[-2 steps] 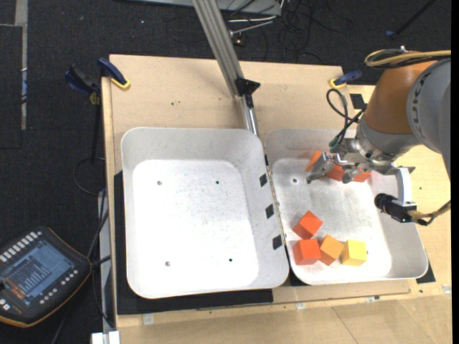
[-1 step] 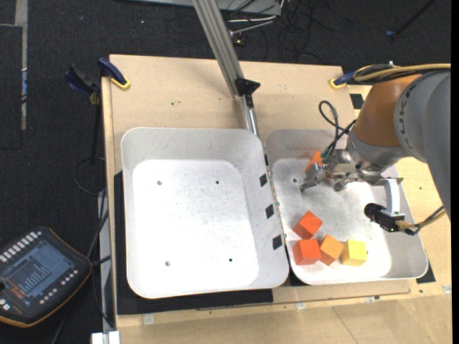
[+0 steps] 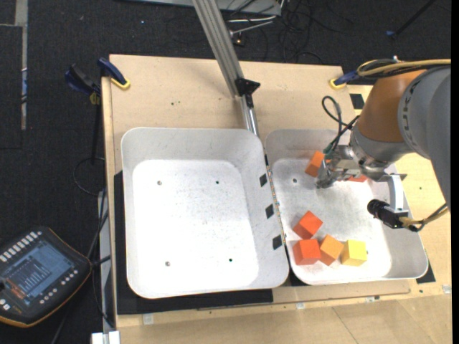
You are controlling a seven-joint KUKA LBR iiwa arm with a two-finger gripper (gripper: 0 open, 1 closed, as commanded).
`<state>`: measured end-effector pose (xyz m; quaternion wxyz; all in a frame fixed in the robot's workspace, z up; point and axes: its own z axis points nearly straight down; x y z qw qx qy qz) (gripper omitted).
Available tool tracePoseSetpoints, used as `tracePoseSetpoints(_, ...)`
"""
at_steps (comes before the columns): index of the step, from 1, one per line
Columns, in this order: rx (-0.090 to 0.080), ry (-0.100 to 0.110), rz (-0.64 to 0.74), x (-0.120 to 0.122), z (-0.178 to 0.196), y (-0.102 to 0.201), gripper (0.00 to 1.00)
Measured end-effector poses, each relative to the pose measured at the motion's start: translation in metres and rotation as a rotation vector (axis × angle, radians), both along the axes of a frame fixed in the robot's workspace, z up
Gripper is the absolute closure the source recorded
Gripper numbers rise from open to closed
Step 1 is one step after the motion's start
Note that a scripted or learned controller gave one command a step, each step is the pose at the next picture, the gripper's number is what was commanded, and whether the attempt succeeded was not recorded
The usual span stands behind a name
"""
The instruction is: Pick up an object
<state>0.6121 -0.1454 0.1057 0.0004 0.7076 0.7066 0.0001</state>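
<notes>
From my remote station, I see a teach pendant (image 3: 32, 274) on the floor at far left, then the table (image 3: 179, 84) carrying the left white bin (image 3: 143, 149) beside the right white bin (image 3: 409, 260). In the right bin, an orange cube (image 3: 309, 223), a darker orange cube (image 3: 307, 251), a light orange cube (image 3: 331, 249) and a yellow cube (image 3: 356, 252) cluster near the front. Another orange cube (image 3: 315, 163) lies just beside the pincer (image 3: 328, 178); I cannot tell how wide it stands.

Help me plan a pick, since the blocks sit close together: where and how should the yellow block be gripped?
Grip the yellow block from above, across its near and far faces. Those look free, while the light orange block crowds its left face. The block seems to lie flat, so a straight descent looks safest.
</notes>
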Motion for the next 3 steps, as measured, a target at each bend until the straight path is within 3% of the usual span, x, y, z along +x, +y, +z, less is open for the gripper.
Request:
tracePoseSetpoints(1,-0.001,-0.006,0.002,-0.003,0.063,0.000,1.00)
tracePoseSetpoints(3,-0.001,-0.004,0.004,-0.002,0.133,0.000,1.00)
